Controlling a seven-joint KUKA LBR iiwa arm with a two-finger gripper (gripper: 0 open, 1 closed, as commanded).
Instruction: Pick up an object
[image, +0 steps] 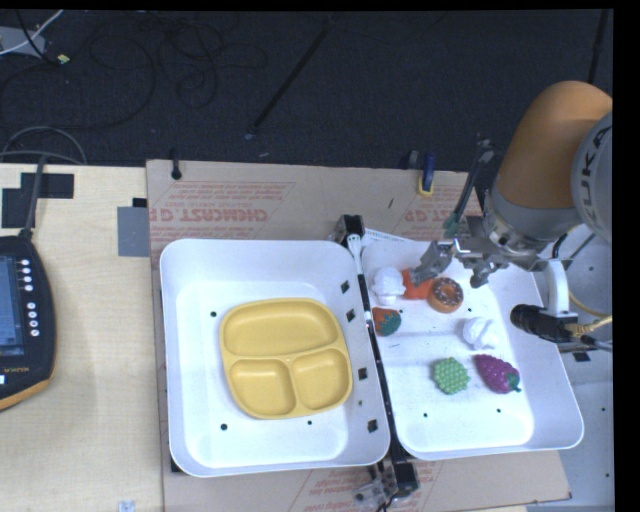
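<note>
Small toy foods are seen in the right bin (560, 425). The hand (452, 268) hangs over the far part of that bin, close above an orange round toy (445, 295). It cannot be told whether the hand is open or closed, because the view there is small and crowded. Nothing is seen held in it.

The orange toy is probably the thing to be picked. It looks light and hard, likely plastic, and a bit smooth, so it could slip. It may be best taken across its round sides, from above.

A white toy (386, 284) lies just to its left. A red and green toy (386, 321) sits near the wall between the bins. A small white lump (477, 331), a green bumpy toy (450, 375) and a purple bumpy toy (496, 372) lie nearer, with some room between them.

In the left bin (190, 300) a yellow tray (285, 357) with three parts is laid flat.

Both bins are set on brown cardboard (250, 200) on the surface (80, 420). The bin floor is smooth and white, so toys could slide when they are pushed.
</note>
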